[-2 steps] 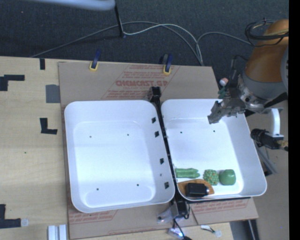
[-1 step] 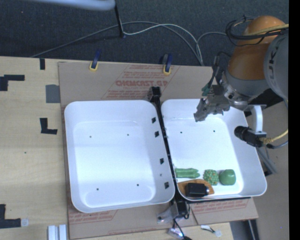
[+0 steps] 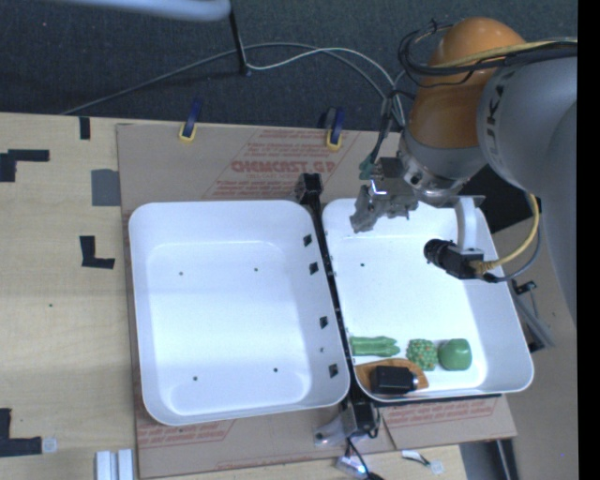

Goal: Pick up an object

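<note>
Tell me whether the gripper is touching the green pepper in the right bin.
Apart. The camera view shows the gripper at the right bin's far end and the green pepper at its near end, with bare white floor between.

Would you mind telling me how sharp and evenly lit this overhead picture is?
In the camera view, the left white plastic bin is bright, nearly washed out on its floor; a soft shadow falls under the gripper in the right white plastic bin; a pale bar at the top edge is blurred.
</note>
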Available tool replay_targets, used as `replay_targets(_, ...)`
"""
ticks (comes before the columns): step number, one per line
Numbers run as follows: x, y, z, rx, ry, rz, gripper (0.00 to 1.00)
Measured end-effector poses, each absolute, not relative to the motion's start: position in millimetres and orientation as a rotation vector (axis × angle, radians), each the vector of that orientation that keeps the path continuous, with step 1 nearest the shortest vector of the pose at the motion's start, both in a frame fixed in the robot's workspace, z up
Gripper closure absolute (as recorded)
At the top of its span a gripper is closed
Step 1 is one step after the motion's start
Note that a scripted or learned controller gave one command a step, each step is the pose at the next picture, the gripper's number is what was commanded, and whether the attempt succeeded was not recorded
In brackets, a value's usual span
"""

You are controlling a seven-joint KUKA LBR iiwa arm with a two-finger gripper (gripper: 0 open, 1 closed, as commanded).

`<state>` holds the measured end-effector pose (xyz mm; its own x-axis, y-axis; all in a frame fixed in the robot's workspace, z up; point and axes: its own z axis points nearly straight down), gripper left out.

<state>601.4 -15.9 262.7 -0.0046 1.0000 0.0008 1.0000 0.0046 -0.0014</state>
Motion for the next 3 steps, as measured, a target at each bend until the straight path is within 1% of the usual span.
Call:
replay_targets(1, 603.1, 30.0, 251.3, -2.216, -2.225, 0.001, 1.0)
replay_targets(2, 618.3, 82.7, 232.4, -2.216, -2.224, 0.002, 1.0)
replay_targets(3, 618.8, 80.5, 233.5, -2.221, -2.222, 0.001, 0.0)
